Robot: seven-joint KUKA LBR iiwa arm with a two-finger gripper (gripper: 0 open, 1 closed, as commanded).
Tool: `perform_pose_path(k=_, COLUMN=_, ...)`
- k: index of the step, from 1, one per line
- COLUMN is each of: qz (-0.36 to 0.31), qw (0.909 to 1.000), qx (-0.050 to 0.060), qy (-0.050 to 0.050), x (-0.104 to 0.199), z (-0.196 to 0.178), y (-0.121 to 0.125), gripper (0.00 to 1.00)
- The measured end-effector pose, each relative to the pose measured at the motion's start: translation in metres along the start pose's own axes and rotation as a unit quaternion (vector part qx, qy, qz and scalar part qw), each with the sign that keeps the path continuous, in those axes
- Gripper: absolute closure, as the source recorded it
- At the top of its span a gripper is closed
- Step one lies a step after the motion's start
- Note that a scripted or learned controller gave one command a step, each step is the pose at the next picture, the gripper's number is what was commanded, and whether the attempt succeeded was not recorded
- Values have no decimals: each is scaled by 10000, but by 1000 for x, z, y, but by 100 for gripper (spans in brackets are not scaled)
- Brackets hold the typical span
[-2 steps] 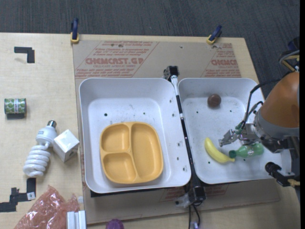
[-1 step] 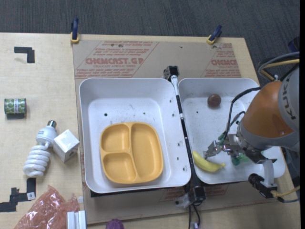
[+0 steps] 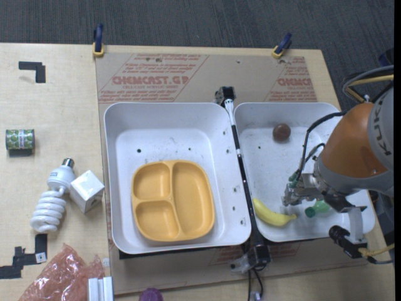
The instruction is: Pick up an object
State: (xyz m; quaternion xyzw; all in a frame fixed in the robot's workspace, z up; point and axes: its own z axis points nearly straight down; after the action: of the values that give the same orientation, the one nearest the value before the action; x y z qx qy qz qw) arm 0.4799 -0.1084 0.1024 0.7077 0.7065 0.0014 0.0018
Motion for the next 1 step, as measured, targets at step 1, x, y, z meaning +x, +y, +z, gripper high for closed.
perform_pose_path(k=1, qz=-16, qw=10000, qx=17, qy=-1, x=4, z=-12, y=44, gripper=100)
